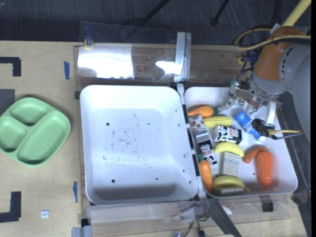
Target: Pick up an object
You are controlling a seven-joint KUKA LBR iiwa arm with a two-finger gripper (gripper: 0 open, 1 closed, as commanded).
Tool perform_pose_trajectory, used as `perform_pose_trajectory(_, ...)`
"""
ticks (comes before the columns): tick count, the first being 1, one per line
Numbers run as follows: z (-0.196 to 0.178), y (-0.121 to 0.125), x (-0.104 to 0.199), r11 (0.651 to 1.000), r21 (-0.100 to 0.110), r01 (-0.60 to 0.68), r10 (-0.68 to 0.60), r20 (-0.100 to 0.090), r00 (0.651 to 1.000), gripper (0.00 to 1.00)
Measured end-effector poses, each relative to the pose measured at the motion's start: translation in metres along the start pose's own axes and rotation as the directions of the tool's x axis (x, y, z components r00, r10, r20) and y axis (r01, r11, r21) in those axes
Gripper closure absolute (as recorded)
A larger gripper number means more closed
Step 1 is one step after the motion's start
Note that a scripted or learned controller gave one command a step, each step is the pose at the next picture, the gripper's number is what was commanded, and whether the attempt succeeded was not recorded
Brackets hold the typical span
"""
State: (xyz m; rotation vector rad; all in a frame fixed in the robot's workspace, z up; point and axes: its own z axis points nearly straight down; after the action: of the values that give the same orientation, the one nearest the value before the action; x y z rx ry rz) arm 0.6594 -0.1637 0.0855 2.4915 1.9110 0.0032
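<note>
I can read no text anywhere: the red print on the brown cardboard panel [148, 63] at twelve o'clock behind my bins is too blurred to make out.

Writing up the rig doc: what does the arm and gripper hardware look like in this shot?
The arm is grey and rounded, with an orange band above the wrist. Below it the wrist is bare metal, cluttered with small fittings, ending at the gripper. A loop of yellow and black cables runs over the top of the orange section.
</note>
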Motion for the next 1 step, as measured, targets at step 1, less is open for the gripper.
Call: perform_pose_trajectory(1, -0.0099, 0.0010, 0.0004, 1.000, -0.002, 0.002, -0.002, 0.001, 1.000, 1.00)
